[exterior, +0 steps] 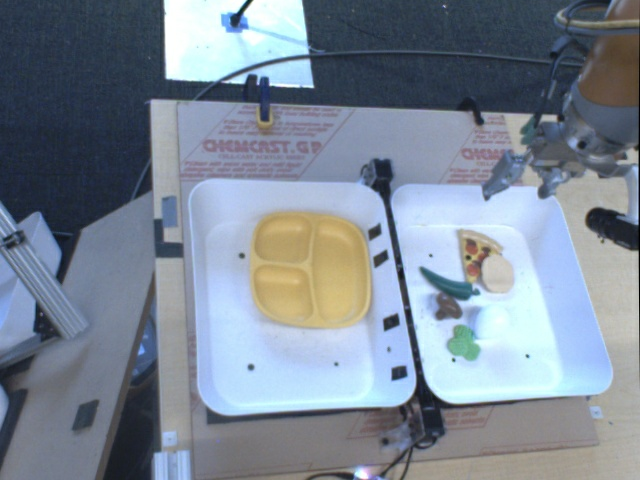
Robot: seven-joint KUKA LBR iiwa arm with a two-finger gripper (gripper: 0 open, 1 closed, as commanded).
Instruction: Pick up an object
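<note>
Up top, the gripper (524,179) hangs spread and bare, its arm (610,68) cut off.

Bins (300,393): smooth white plastic, slight sheen. Yellow tray (308,270): matt moulded plastic. Toy food, pizza (478,255) and pepper (448,282): plastic-looking, pepper glossy. Bench sheet (300,143): glossy printed film over board. Floor (80,68): dark rough carpet. Gripper (527,176): dull grey metal.

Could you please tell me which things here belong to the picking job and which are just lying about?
Job:
claw, open above the right bin
pizza slice
green pepper
broccoli
brown piece

Lying about:
yellow tray in the left bin
blue clamp
</note>
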